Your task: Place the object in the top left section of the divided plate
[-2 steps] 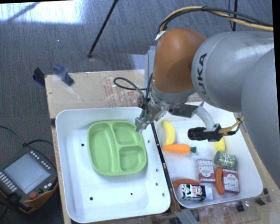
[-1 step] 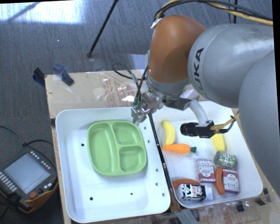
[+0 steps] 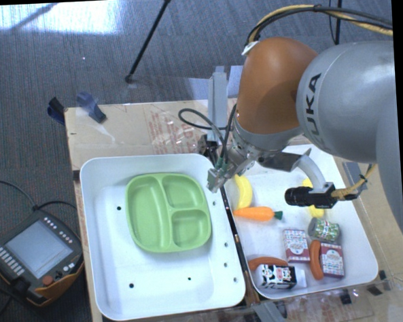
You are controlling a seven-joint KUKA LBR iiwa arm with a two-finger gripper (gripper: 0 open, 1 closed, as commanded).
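Looking down on the bench, I take the green divided plate as my landmark: one plate, three compartments, lying in the left white bin, which is one of two bins side by side. All three compartments are bare green plastic. Just off the plate's upper right corner, over the seam between the bins, hangs the gripper at the end of the grey and orange arm; from here I cannot tell whether it is released or clenched, and I see nothing between its tips. Everything loose lies to the right of the plate, in the right white bin. I count one banana, closest to the plate and just beside the gripper, and one carrot lying crosswise right below the banana. Farther right of the plate are two small red cartons near each other, one greenish packet above them, and two sausage-like pieces, one upright between the cartons and one curved, lower down. Touching that curved piece is one small black and white carton. A black cylindrical part sticks out over the right bin, well apart from the plate. One handheld control pendant sits on the floor to the left of the plate, outside both bins.
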